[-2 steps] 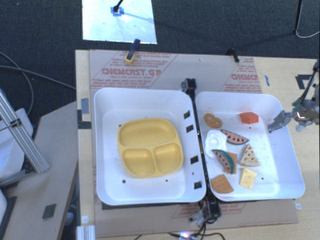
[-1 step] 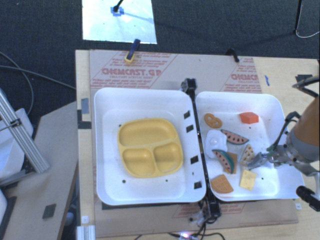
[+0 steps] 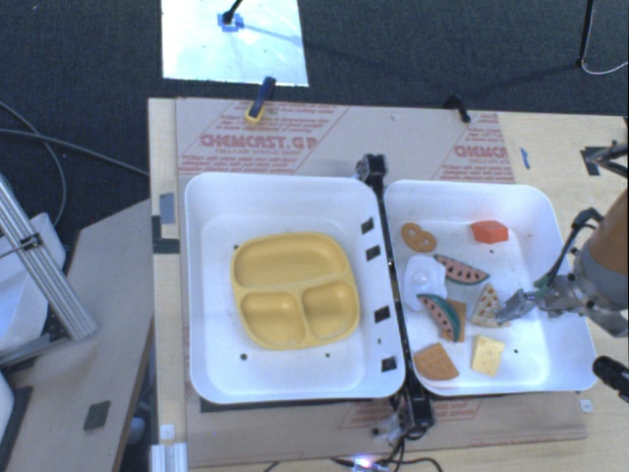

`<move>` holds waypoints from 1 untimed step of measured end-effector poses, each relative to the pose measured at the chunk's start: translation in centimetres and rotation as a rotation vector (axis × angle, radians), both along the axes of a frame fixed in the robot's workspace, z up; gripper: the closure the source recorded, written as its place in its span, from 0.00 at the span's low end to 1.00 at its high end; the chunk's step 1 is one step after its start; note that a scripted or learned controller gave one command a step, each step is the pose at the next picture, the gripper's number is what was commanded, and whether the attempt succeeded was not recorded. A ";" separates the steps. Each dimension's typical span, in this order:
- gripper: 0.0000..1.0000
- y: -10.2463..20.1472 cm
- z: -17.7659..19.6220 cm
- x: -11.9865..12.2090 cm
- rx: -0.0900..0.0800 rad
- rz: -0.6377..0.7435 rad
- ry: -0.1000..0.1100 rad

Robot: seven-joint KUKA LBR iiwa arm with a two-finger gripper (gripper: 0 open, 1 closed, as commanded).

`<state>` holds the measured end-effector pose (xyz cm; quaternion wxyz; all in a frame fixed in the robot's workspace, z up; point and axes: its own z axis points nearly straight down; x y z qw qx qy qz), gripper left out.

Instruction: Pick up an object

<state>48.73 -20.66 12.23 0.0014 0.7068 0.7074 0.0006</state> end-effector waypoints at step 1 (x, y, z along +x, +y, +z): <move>0.00 0.0 -0.1 0.0 0.001 -0.001 0.000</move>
